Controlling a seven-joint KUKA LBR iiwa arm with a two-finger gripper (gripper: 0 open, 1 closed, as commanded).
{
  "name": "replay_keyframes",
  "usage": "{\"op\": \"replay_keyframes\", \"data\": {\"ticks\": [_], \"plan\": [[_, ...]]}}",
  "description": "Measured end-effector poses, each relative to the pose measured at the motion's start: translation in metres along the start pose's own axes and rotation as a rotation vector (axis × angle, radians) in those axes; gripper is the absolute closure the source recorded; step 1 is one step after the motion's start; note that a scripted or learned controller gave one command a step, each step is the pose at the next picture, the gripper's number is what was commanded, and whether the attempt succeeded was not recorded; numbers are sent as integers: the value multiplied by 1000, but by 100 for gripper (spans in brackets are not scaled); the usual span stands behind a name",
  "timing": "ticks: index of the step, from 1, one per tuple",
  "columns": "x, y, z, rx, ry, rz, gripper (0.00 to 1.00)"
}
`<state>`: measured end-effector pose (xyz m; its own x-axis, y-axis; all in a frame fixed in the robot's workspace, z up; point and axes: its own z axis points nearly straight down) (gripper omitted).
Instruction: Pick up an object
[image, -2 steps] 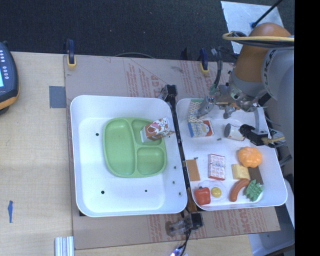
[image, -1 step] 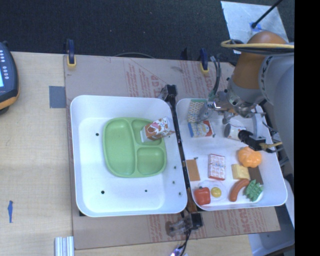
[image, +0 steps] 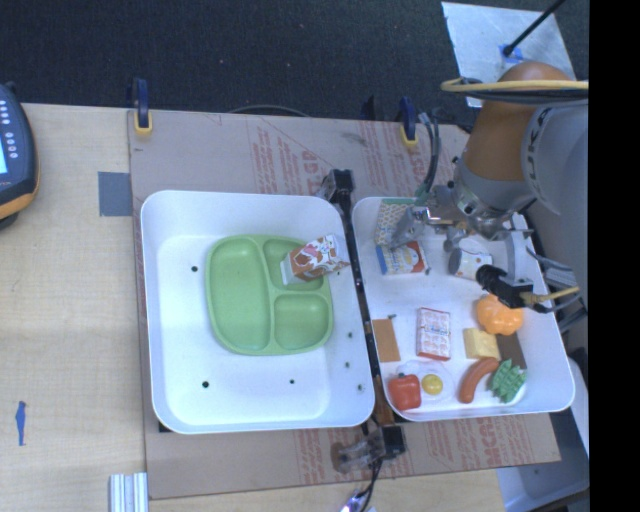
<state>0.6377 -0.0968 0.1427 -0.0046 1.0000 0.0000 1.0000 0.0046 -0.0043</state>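
The right bin (image: 555, 395) holds several small items. Among them are a blue and white packet (image: 401, 258), a pink packet (image: 433, 333), a red pepper (image: 404, 392), a sausage (image: 476, 380), an orange fruit (image: 497, 316), a yellow block (image: 482, 344) and a green toy (image: 508, 381). My gripper (image: 441, 228) hangs over the far end of this bin, just right of the blue and white packet. The arm's grey body and cables hide its tip. A small brown and white carton (image: 314, 259) lies on the green divided plate (image: 240, 300) in the left bin (image: 170, 390).
A brown slab (image: 385, 339) lies by the right bin's left wall, and a small yellow piece (image: 432, 383) sits beside the pepper. Clamps (image: 143, 106) hold the cardboard sheet at the back. A handheld controller (image: 12, 150) rests at the far left.
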Motion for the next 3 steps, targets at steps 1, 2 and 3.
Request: {"op": "replay_keyframes", "data": {"ticks": [1, 2, 3], "plan": [[-34, 18, 26, -2, -2, 4, 0], [-9, -67, 53, 8, 2, 2, 0], [-59, -12, -21, -13, -5, 3, 0]]}}
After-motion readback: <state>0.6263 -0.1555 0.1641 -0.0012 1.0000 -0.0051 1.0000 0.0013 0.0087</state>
